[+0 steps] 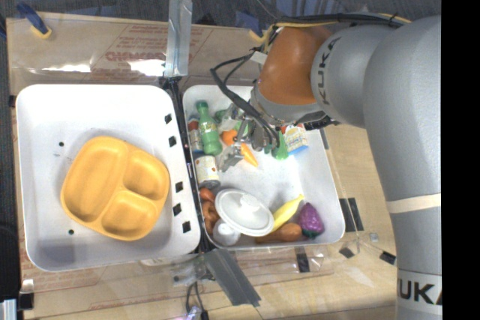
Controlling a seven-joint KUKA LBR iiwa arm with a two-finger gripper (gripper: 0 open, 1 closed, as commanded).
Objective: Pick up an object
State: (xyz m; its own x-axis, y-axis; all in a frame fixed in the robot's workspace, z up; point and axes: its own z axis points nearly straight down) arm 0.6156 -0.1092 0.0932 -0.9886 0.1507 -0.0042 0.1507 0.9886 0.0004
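A yellow tray (115,187) lies in the bin well left of the claw (253,137); a green bottle (208,133) stands just left, a carrot (248,155) directly beneath, likely the target. The claw's opening cannot be told.

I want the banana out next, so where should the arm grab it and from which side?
Take the banana across its middle, from above. It lies flat and slanted, with the white lid against its left end and the purple fruit at its right, so the midsection looks freest.
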